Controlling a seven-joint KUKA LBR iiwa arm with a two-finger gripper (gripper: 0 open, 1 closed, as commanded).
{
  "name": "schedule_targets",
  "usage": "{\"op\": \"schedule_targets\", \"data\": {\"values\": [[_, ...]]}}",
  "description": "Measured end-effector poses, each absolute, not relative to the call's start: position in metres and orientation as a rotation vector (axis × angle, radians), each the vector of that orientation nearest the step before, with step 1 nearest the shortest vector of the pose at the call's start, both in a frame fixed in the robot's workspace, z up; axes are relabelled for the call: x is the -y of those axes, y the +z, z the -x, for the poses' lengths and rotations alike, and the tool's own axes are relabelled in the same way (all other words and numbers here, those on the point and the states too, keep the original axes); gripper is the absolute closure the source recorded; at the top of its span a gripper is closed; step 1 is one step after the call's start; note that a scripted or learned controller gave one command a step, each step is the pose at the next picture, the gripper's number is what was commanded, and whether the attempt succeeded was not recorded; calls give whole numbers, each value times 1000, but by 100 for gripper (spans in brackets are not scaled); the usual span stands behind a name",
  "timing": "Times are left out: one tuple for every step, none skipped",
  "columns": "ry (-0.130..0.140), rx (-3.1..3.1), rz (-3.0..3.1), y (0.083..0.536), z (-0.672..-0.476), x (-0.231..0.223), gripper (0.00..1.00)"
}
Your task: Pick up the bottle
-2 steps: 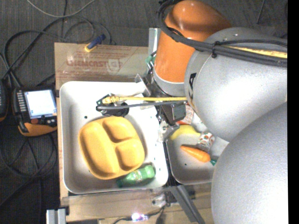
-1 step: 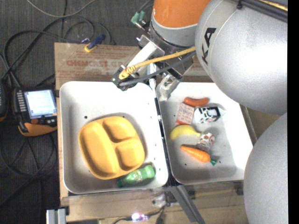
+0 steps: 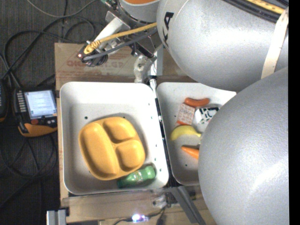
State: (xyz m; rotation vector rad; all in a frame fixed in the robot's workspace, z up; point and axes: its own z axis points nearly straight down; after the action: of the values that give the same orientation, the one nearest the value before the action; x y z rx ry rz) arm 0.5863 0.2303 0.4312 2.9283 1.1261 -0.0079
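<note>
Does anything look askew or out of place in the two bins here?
The green bottle lies on its side in the left bin, wedged between the yellow tray and the bin's near wall. The tray sits slightly skewed. Nothing looks spilled or damaged.

A large black letter "A" stands on the grey arm [image 3: 220,32]. Red print on the cardboard [image 3: 70,69] behind the bins is too faint to read.
</note>
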Motion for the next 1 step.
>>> {"op": "schedule_targets", "data": {"values": [[-9,-865,-3018,431,-599,-234,0]]}}
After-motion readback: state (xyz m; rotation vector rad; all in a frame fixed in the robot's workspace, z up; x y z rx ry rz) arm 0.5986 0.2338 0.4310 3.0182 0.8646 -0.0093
